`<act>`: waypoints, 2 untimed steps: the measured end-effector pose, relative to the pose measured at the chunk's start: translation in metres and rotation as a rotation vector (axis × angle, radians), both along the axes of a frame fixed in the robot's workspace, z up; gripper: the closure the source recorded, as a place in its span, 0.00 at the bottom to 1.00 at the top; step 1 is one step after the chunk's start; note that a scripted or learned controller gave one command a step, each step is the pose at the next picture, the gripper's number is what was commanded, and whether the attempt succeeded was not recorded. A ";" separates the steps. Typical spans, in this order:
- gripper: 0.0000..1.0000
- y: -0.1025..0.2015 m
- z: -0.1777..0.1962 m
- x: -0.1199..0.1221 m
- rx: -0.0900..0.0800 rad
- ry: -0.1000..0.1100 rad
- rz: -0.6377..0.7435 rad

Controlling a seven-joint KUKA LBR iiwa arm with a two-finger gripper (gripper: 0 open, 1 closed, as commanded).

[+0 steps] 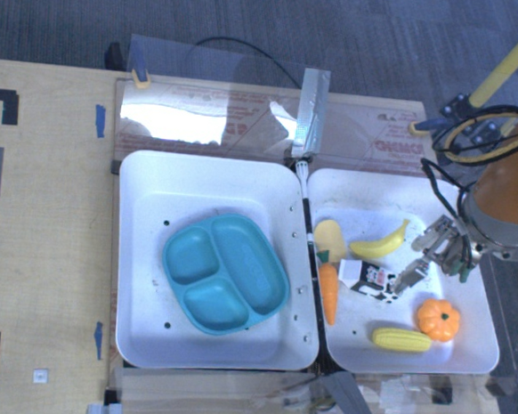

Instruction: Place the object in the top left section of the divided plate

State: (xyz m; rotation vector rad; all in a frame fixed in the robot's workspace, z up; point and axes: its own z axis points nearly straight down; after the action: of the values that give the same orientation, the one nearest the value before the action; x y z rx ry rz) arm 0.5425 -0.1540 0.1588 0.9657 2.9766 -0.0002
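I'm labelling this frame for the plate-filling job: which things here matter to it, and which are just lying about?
Part of the job:
- blue divided plate in the left bin
- gripper, low over the right bin
- the object to move; the frame doesn't settle which one

Possibly just lying about, all in the right bin:
- banana
- carrot
- corn cob
- small pumpkin
- black-and-white card

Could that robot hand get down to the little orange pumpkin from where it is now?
Probably yes. The hand hangs over the right bin, just up and left of the pumpkin. The pumpkin sits apart from the corn cob, with nothing on top of it, so the way down looks free.
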 end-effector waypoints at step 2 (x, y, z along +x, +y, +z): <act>0.00 -0.021 -0.072 -0.061 0.001 0.002 0.029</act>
State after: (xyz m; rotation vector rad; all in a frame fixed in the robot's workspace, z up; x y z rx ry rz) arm 0.4819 -0.1746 0.0867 0.9237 2.9925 0.0012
